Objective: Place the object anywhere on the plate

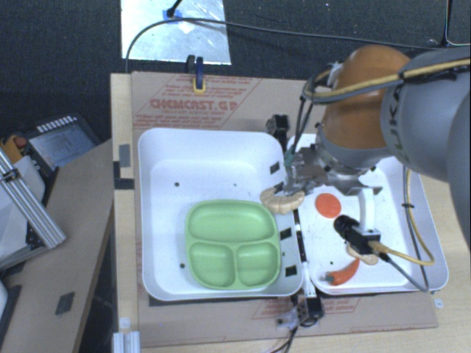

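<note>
The gripper (293, 190) holds a beige, croissant-like toy (282, 200) between its fingers, above the seam of both bins, just beside the green divided plate (232, 243). The toy seems light and stiff; gripping its thick middle looks safest.

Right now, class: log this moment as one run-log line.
gripper: over bin divider | carrying: pale tan curved object | green three-compartment plate: left bin | placement: pending

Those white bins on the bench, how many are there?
2. The left bin holds a green plate. The right bin sits beside it, partly hidden by the arm; the gripper hangs over their shared edge.
</note>
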{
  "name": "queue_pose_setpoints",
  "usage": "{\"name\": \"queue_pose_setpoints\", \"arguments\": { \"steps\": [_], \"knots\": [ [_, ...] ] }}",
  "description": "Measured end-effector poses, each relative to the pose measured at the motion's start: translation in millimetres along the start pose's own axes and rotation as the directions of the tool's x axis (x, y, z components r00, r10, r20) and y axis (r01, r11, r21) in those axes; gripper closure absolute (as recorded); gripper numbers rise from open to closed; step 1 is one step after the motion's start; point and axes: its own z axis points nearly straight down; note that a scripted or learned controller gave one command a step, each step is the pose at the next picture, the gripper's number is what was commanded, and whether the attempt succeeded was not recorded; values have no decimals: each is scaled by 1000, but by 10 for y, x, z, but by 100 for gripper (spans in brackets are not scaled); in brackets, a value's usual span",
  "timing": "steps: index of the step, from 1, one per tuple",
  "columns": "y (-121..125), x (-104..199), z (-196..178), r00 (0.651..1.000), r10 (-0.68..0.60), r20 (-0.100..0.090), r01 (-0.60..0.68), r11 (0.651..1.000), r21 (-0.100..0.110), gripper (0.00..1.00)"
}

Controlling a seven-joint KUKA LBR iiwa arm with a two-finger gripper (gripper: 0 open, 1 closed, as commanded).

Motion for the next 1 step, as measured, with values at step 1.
{"name": "queue_pose_setpoints", "arguments": {
  "steps": [1],
  "knots": [
    [-347,516,40,1000,-1,-1,1,1000,2,100]
  ]
}}
